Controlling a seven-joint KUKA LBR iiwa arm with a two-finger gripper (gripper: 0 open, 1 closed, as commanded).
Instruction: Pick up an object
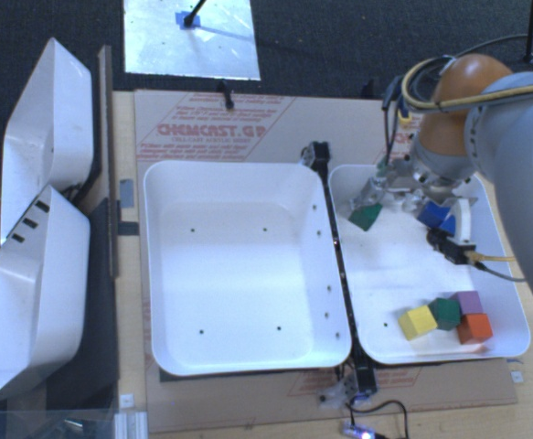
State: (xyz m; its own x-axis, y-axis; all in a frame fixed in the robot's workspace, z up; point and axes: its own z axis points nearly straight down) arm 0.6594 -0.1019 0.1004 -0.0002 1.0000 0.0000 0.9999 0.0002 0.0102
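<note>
Hand low over the right bin, green block at its tip

Bins sit side by side on the desk. Far to the left of the hand lies the left bin, its white floor bare apart from a few small dark dots. Directly left of the hand, a black divider strip runs between the two bins.

The hand is down in the upper left corner of the right bin, reached in from the right under the grey arm and its orange band. A dark green block lies just below and left of the hand, touching or nearly touching its tip. Whether the fingers are spread or closed I cannot tell, nor whether the block sits between them.

Just right of the hand, a blue block shows beside the wrist. Below and to the right of the hand, well apart from it, a cluster rests near the bin's lower edge: a yellow block, a second green block, a purple block and an orange block, packed touching one another.
</note>
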